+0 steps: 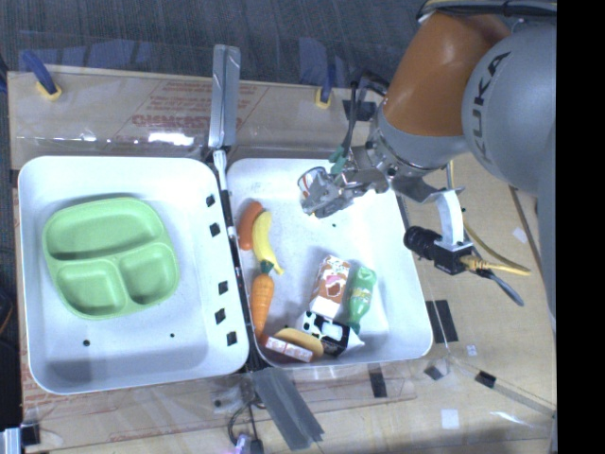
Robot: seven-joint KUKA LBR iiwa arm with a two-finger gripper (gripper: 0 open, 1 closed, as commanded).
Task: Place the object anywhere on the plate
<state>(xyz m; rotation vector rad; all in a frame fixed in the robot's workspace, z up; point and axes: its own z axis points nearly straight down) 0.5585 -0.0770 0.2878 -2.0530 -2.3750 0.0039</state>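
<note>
"KUKA" reads on grey arm [501,74]. Gripper [321,192] over right bin [402,253], above banana [264,241]; claw state can't tell. Green plate [109,253] in left bin [189,339].

- The arm [515,74] is showing a smooth grey shell with dark "KUKA" lettering running along it.
- A wide orange band [440,64] is wrapping the rounded section above the wrist.
- Thin dark cables [352,121] are trailing beside the metal gripper [321,192].
</note>
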